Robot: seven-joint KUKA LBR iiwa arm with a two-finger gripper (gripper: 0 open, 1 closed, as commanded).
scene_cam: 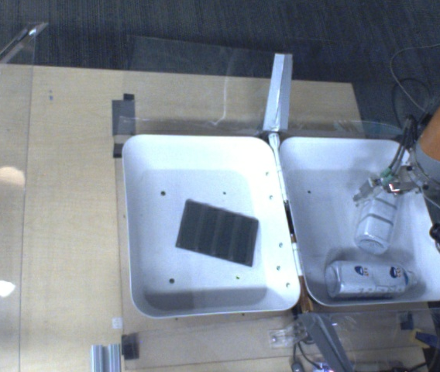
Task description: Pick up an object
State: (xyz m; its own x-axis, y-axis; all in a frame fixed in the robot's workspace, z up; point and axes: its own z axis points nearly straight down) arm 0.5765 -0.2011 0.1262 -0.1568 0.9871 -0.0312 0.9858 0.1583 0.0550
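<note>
Gripper (376,191) low in the right bin (313,157), at the upper end of a clear bottle (375,227). Cannot tell whether it has closed on anything; the view does not settle if the bottle is held or merely touched.

Risks, as judged: bottle looks smooth and round, so it may roll or squirt out sideways under a pinch near one end. A grip that far from the middle could let the lower end sag and slip free on lift. A grey can (371,279) lies just below the bottle near the bin's front wall; a dropped bottle may land on it.

Bottle: translucent, pale, lying slanted. Dark ridged slab (217,232) sits apart in the left bin (197,147).
</note>
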